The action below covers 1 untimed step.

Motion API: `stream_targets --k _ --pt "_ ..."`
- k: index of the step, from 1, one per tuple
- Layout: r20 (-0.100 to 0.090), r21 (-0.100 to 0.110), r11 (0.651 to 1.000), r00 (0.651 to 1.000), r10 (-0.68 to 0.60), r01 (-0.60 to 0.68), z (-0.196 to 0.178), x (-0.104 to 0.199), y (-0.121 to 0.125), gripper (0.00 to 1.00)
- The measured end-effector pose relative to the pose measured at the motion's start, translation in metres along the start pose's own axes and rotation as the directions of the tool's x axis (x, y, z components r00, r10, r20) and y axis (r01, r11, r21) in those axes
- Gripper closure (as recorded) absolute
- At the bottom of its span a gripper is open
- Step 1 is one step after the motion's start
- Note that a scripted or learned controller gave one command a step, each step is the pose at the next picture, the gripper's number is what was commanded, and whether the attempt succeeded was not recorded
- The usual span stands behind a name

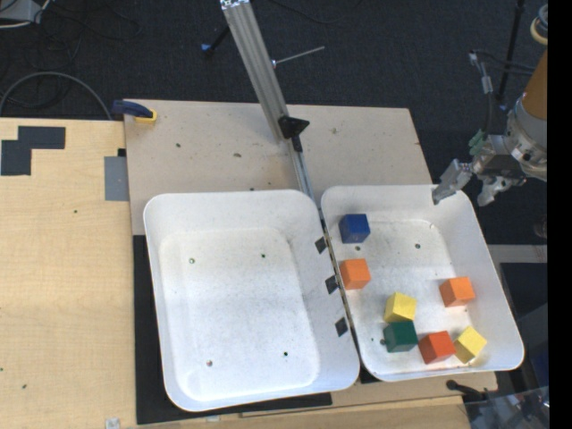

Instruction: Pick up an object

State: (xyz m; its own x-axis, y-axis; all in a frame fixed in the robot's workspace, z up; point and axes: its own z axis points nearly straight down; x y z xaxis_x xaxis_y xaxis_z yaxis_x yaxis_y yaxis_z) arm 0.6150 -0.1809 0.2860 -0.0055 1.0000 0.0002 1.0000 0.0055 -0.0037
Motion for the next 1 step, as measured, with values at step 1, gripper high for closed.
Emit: stream_targets --k 1 --pt "0.000 0.001 1.000 1.000 -0.006 0.006 -0.0098 0.0004 0.0004 1.00"
